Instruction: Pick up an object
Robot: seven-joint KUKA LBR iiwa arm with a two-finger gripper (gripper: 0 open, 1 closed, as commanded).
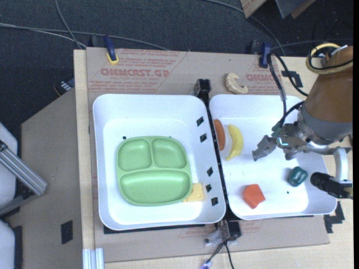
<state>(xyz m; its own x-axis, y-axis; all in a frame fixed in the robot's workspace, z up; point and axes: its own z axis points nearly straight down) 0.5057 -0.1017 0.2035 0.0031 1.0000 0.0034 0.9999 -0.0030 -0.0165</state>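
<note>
Jaws (263, 150) are hanging open over the right bin (269, 106), fingers spread and nothing sitting between them, so no grab is happening yet. They're hovering over bare white floor near the middle of that bin, with the grey arm (331, 102) coming in from the right side.

Closest targets: the yellow banana (235, 142) is lying just to the left, right next to an orange-red sausage-looking thing (219, 134) that's pressing up against the bin's left wall. The red block (253, 195) is sitting nearer the front edge, and a small teal object (297, 176) is lying off to the right, close under the wrist.

Going outward, the left bin (106, 150) is carrying a green divided plate (154, 170) with a yellow chunk (196, 193) tucked at its corner, and a beige piece (236, 83) is resting on the bench (140, 66) behind the bins.

If I'm guessing, the red block is looking like the easiest pick since it's standing clear. I'd be centring over it, lining the fingers across its flat sides, then dropping straight down before closing. The banana is riskier, crowding the sausage thing.
</note>
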